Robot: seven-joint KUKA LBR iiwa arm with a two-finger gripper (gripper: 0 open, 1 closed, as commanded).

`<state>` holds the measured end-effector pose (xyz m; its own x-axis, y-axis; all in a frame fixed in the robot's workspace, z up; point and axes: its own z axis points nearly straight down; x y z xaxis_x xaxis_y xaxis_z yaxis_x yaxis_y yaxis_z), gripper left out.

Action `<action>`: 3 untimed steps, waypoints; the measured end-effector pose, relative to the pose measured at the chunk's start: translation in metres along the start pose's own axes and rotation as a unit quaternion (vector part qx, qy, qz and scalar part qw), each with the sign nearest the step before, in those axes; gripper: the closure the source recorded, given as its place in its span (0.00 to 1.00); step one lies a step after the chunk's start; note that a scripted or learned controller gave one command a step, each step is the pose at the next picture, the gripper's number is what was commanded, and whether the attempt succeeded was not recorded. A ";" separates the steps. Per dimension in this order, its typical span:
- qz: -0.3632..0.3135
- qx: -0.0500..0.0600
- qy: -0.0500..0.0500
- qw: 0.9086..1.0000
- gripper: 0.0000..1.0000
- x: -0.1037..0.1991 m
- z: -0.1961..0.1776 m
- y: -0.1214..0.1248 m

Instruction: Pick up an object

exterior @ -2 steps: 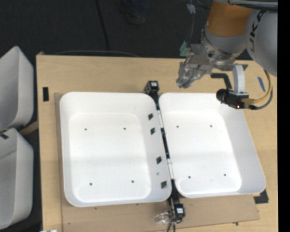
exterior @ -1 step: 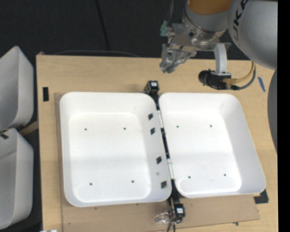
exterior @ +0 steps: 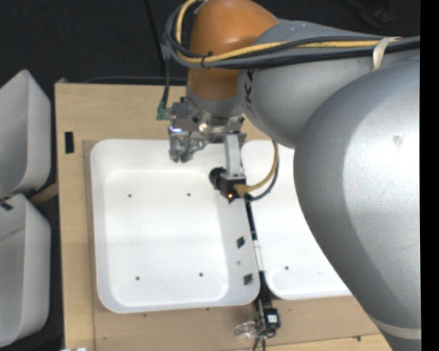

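The grey arm fills the right of the view and covers most of the right bin, leaving a narrow strip of its white floor and near rim showing, so what lies in the covered part cannot be told. For that reason, where the object to pick lies cannot be told either. The gripper hangs below the orange band, over the far rim of the left bin. It is small, dark and tangled with metal fittings, and whether it is wide or narrow, or holding anything, cannot be made out. The left bin's floor shows plain white with a few small dark dots. Just right of the gripper a black fitting with a small orange glow sits above the seam between the bins, and a thin black cable runs from it down that seam toward a small metal clip on the wooden bench. A yellow cable loops beside the fitting. At the left edge two white moulded shapes are cut off by the frame — what they are is unclear.
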<state>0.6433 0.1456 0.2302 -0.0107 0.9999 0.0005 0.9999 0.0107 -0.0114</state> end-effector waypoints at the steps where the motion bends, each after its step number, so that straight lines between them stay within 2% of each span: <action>1: 0.000 -0.011 0.003 1.000 1.00 0.081 -0.086 0.024; 2: 0.003 -0.012 0.002 1.000 1.00 0.076 -0.183 0.028; 3: 0.005 -0.002 -0.003 1.000 1.00 0.074 -0.078 0.046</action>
<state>0.6891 0.2197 0.3072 0.0001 1.0000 -0.0050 1.0000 -0.0002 -0.0079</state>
